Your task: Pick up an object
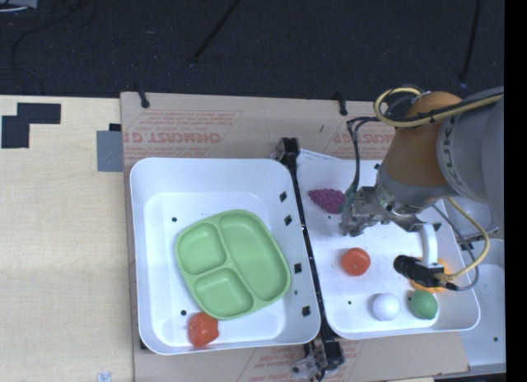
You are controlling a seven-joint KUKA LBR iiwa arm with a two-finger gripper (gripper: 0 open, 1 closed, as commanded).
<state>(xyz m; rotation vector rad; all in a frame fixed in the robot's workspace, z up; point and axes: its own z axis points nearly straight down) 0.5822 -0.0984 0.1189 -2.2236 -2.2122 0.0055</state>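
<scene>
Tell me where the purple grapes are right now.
The purple grapes lie in the right bin, near its upper left corner, just left of the gripper and above the orange-red tomato.

Even, fairly bright light falls from above on the two shallow white plastic bins (pixel 152 207), which come close to washing out along their rims. The pale wooden desk (pixel 58 232) is flatly lit. Shadows are soft and short; a faint one lies beneath the light green three-part plate (pixel 232 263). The dark floor behind stays dim. The whole picture is slightly soft and grainy.
</scene>
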